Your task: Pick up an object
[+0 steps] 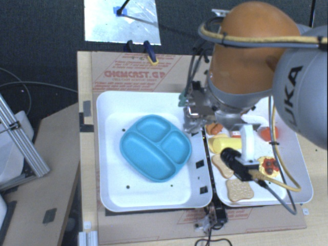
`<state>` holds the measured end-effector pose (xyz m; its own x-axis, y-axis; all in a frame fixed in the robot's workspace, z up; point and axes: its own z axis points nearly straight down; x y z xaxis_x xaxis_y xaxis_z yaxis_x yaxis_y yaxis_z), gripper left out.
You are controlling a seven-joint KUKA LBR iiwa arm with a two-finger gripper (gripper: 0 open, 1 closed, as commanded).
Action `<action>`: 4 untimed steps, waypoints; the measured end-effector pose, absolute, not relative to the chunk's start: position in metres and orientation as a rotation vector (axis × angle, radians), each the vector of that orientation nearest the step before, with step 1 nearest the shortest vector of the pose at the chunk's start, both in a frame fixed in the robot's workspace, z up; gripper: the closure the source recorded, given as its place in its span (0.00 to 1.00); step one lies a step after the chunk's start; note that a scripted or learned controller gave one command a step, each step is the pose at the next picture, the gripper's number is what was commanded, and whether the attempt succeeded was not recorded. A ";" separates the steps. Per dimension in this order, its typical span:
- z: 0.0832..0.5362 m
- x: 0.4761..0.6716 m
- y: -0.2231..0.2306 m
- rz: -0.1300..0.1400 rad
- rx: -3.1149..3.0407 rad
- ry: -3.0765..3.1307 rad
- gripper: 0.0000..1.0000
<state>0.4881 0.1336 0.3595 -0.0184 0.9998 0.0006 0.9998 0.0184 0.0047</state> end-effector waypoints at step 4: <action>0.331 0.520 0.109 0.004 2.214 2.226 1.00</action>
<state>0.5204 0.1094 0.3313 -0.0053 1.0000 0.0007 1.0000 0.0053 0.0031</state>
